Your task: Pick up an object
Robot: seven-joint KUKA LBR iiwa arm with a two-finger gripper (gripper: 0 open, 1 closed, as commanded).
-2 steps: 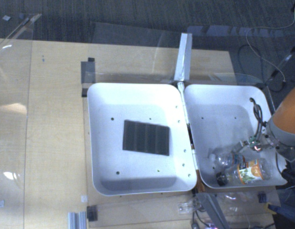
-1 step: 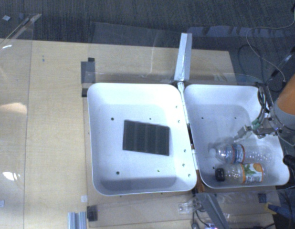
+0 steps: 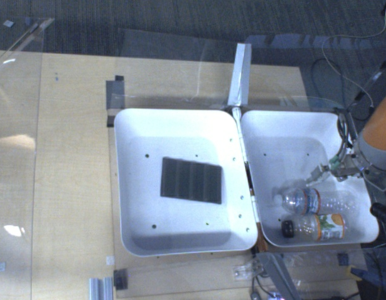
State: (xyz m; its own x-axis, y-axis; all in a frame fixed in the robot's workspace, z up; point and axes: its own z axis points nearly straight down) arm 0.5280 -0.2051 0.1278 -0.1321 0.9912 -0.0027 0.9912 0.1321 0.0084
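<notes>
Inside the right bin (image 3: 287,136) we see two plastic bottles (image 3: 315,214) lying touching, near our end effector (image 3: 327,170). We cannot tell its grip. Left bin (image 3: 137,136) holds a dark pad (image 3: 191,180).

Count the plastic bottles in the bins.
2, both in the right bin: a clear water bottle near its middle, and a black-capped bottle lying just in front of it by the near wall.
</notes>
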